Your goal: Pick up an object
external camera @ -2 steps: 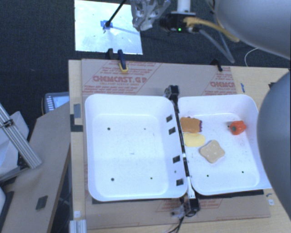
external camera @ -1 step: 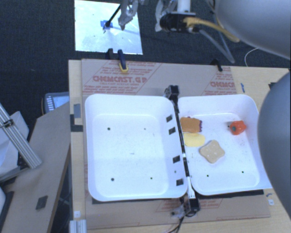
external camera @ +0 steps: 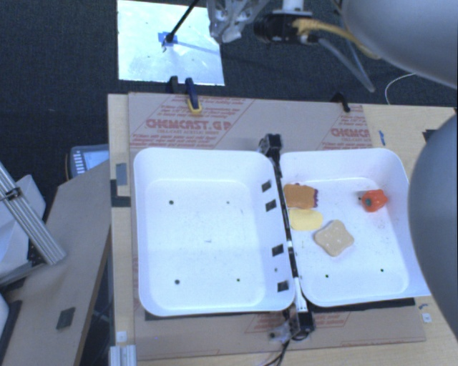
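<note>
Left of the claw and lower in the view lies a shiny metal sheet (external camera: 147, 43) on the dark floor. Further down is the worktop (external camera: 118, 129), covered by a brown board (external camera: 236, 118) with red lettering. A yellow clip (external camera: 194, 106) sits at the board's far edge, down and a little left of the claw. The left bin (external camera: 154, 168) lies well below the claw, slightly to its left.

The claw (external camera: 230, 20) is at the top of the view, beyond the worktop's far edge and well apart from both bins. It is blurred, so I cannot tell whether it is wide or narrow, and nothing is seen in it.

The right bin (external camera: 336, 161) lies below the claw and to its right. In it are:
- an orange block (external camera: 299, 196) by the bin's left wall
- a yellow slice (external camera: 306, 220) just below the block
- a piece of toast (external camera: 333, 238) beside the slice
- a red pepper (external camera: 373, 200), farthest right

The grey arm (external camera: 401, 32) crosses the upper right corner.
</note>
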